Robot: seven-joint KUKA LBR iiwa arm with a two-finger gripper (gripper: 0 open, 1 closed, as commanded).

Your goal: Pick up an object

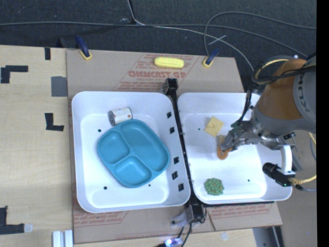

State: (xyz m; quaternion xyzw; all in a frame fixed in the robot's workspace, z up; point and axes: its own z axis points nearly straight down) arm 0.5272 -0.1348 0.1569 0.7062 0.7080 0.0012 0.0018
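Observation:
My gripper (229,143) reaches into the right bin (257,104) from the right, its tip down over a small orange object (222,153) on the bin floor. A yellow wedge-shaped piece (214,126) lies just up and left of the gripper. A green bumpy object (214,186) rests near the right bin's front wall. In the left bin (82,138) lie a blue divided plate (133,152) and a small white can (120,116) on its side.
A yellow corn-like object (169,63) sits on the cardboard behind the bins. Orange and blue clamps (84,49) hold the cardboard's back edge. Cables run across the dark area at the top. A black divider (177,138) separates the bins.

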